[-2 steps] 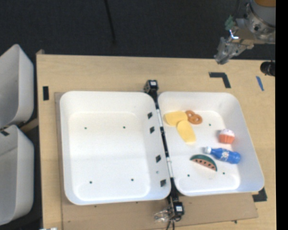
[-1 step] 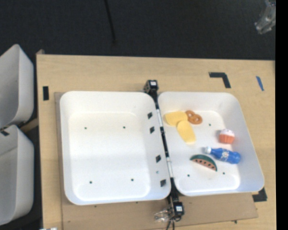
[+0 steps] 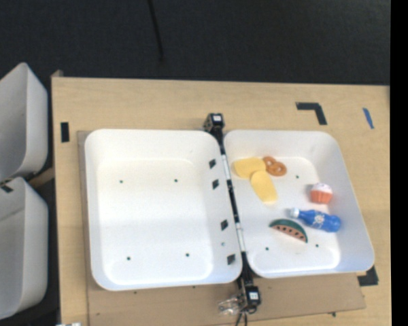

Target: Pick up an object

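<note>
White right-hand bin (image 3: 340,156) holds yellow pieces (image 3: 257,178), pretzel (image 3: 275,167), cupcake (image 3: 320,193), blue bottle (image 3: 317,219), watermelon slice (image 3: 289,230); nothing lifted yet, jaws' state cannot be told.

The two white tubs (image 3: 10,202) at the left are cut off by the picture's edge. The worktop (image 3: 190,104) runs out at the bottom edge. The small cupcake-like toy (image 3: 320,193) is too blurred to identify for sure.

In the right bin (image 3: 340,161) lie two yellow pieces (image 3: 257,177), a pretzel (image 3: 275,166), a cupcake (image 3: 320,193), a blue bottle (image 3: 317,219) and a watermelon slice (image 3: 289,230).
</note>
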Robot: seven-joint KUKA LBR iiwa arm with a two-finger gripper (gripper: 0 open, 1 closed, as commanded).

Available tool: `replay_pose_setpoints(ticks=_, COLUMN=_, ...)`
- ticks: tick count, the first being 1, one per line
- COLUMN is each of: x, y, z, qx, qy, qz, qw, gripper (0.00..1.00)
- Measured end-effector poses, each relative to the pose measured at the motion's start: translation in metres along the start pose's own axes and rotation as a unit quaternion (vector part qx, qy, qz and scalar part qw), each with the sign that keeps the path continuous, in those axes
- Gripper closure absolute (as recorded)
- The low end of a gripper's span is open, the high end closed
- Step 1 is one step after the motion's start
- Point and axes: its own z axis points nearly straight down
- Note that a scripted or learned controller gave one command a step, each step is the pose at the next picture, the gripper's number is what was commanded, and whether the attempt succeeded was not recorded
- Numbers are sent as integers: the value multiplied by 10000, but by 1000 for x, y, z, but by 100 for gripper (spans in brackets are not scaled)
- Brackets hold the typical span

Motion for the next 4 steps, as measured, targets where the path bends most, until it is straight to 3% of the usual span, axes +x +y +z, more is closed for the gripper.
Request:
replay_pose_setpoints(ticks=1, x=3, y=-57, z=176, qx=111, qy=45, qz=1, qw=9999, gripper=100)
replay_pose_setpoints(ticks=2, x=3, y=-50, z=-21, qx=-69, qy=-16, qz=-36, qw=10000, gripper=100)
replay_pose_setpoints(ticks=3, x=9, y=-87, z=128, qx=95, qy=43, qz=-2, qw=9999, gripper=100)
replay_pose_setpoints(ticks=4, x=4, y=-15, z=103, qx=-1, qy=3, qz=-35, qw=10000, gripper=100)
